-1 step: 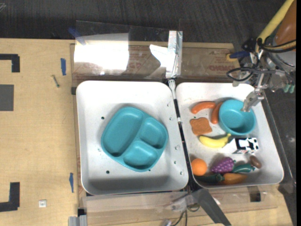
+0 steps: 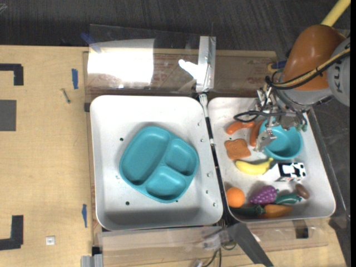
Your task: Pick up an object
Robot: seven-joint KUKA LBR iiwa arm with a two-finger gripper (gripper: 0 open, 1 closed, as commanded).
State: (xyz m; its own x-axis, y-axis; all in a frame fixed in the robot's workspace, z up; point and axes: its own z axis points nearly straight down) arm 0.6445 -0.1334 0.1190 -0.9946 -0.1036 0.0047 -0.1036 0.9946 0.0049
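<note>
Crowded along the near wall of the right bin (image 2: pixel 325 199) are an orange (image 2: pixel 235 197), grapes (image 2: pixel 263 194) and a carrot (image 2: pixel 276 209). Farther back, the gripper (image 2: pixel 268 133) is poised at the rim of a teal bowl (image 2: pixel 283 142) (the likely target); its grip cannot be told. A divided teal plate (image 2: pixel 159 162) is kept apart in the left bin (image 2: pixel 105 149).

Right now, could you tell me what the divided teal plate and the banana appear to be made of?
The divided teal plate looks like moulded plastic: uniform colour, smooth rounded compartments, a soft matte sheen. The banana in the right bin seems to be toy plastic too, evenly yellow and faintly glossy, though rubber or foam cannot be ruled out.
</note>
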